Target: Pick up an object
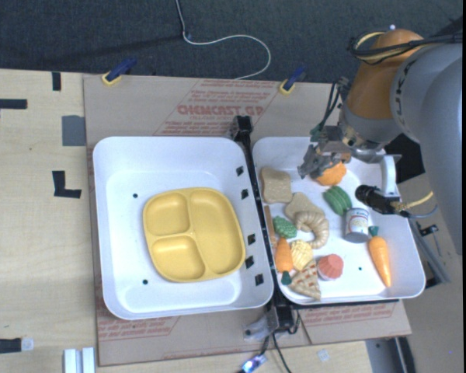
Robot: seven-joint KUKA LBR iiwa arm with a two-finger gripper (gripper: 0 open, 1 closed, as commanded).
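Observation:
My gripper (318,162) hangs over the back of the right bin (408,286), reaching in from the right. A small orange toy food (333,175) lies right against its lower right side; whether it is gripped is unclear. In front of it in the same bin lie a bread slice (276,185), a green pickle (338,200), a small can (358,224) and a carrot (380,259).
The right bin also holds a croissant (314,228), a beige piece (298,206), a green leafy piece (284,228), corn (301,252), a red tomato (331,266) and a pizza slice (307,283). A yellow divided plate (193,233) lies in the left bin (116,169).

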